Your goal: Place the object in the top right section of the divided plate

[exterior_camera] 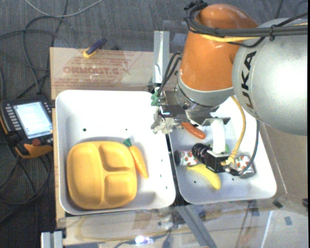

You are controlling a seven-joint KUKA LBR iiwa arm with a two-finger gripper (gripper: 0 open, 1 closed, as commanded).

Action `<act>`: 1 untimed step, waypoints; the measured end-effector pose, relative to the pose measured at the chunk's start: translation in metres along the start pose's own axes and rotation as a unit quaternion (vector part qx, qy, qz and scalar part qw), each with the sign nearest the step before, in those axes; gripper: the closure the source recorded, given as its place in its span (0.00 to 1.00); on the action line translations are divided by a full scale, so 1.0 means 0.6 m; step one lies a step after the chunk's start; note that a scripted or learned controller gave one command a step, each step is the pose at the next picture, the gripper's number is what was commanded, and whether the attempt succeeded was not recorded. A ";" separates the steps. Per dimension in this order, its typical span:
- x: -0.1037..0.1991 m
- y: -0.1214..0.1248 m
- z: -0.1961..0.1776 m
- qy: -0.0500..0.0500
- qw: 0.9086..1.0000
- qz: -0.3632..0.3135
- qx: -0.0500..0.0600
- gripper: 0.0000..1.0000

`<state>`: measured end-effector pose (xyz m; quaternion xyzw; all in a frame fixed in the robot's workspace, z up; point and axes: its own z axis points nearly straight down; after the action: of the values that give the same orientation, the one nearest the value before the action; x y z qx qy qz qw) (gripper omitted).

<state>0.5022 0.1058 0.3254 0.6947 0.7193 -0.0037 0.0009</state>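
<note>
A yellow divided plate (88,177) lies in the front left of the left bin (93,110). An orange carrot (139,160) with a green top rests in the bin against the plate's right edge, beside the top right section. My gripper (162,120) hangs over the wall between the two bins, up and to the right of the carrot and apart from it. Nothing shows in its grasp. The big orange and grey wrist hides the back of the right bin (261,185).
In the right bin lie a yellow banana (207,177), an orange-red stick-shaped item (195,132) and two red-and-white spotted pieces (184,159) (243,163). A cardboard sheet (98,71) sits behind the left bin. A hand-held screen unit (28,120) lies left of it.
</note>
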 end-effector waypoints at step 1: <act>0.044 -0.026 0.361 0.002 0.996 0.085 0.001 1.00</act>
<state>0.4847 0.1299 0.1084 0.7531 0.6579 -0.0029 -0.0009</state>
